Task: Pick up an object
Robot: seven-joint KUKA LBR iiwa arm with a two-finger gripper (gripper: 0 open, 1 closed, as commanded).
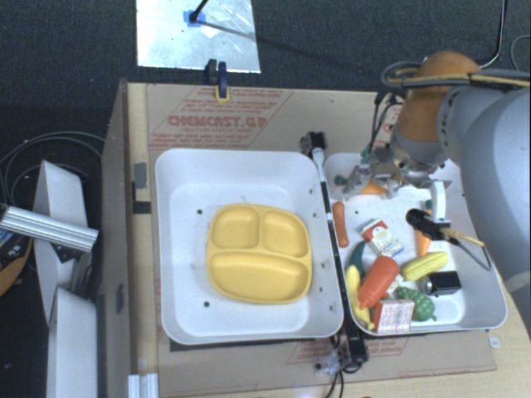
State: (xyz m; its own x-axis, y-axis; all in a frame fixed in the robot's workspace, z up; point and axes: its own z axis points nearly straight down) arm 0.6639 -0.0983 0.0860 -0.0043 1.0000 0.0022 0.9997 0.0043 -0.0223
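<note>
The gripper (375, 181) sits low at the far end of the right bin (489, 305), with an orange piece (373, 190) just beneath it, so it risks closing on the bin wall instead.

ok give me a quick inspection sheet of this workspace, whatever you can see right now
surface: cardboard-covered bench bearing two white bins side by side
job's things: right bin holds toy food, including a carrot, corn cob, broccoli and hot dog
clutter: yellow divided tray in the left bin
grippers: gripper low over the right bin's far end; finger state unclear
cables: black loops on the floor at left
surroundings: silver sheet beyond the bench
</note>
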